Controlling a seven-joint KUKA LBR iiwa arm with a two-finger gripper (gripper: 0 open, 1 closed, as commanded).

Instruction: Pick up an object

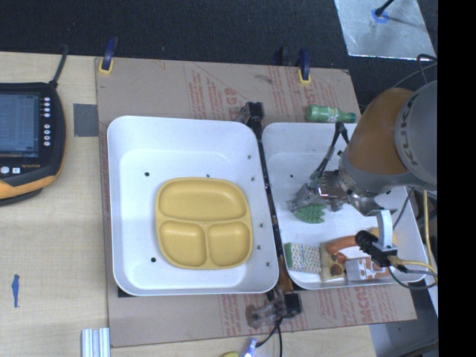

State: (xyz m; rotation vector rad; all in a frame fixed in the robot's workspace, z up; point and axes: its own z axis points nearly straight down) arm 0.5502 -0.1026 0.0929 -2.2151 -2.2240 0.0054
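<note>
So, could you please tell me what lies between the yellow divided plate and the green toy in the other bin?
In the camera view, bare white bin floor, then the dark divider where both bins meet, separates the plate from the green toy.

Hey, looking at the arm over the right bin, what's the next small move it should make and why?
Probably a short lowering onto the green object. The end effector sits low in the right bin just above that object, with nothing visibly gripped. The other items, including the patterned packet, lie nearer the bin's front edge, so the green one is the closest target.
</note>
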